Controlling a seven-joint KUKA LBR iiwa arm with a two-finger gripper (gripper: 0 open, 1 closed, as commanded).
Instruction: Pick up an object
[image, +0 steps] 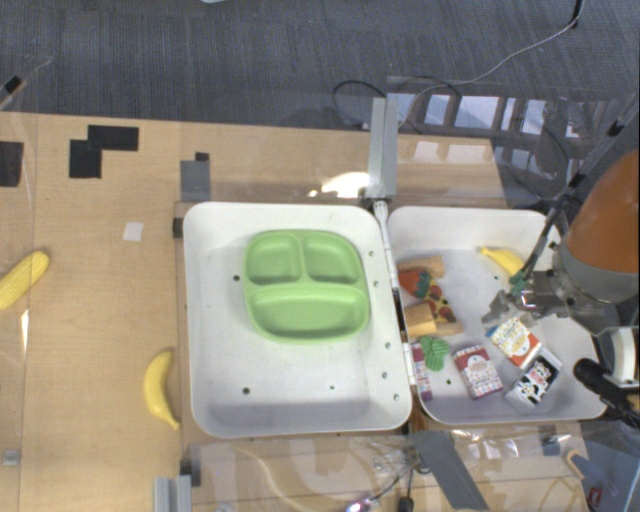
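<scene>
The arm is reaching in from the right over the right bin, its orange band uppermost and the gripper hanging low just above a small red-and-white carton — whether it is open or closed on anything cannot be told. Other cartons are lying beside it in that bin — their print too small to read — while a green tray is sitting in the left bin.
</scene>
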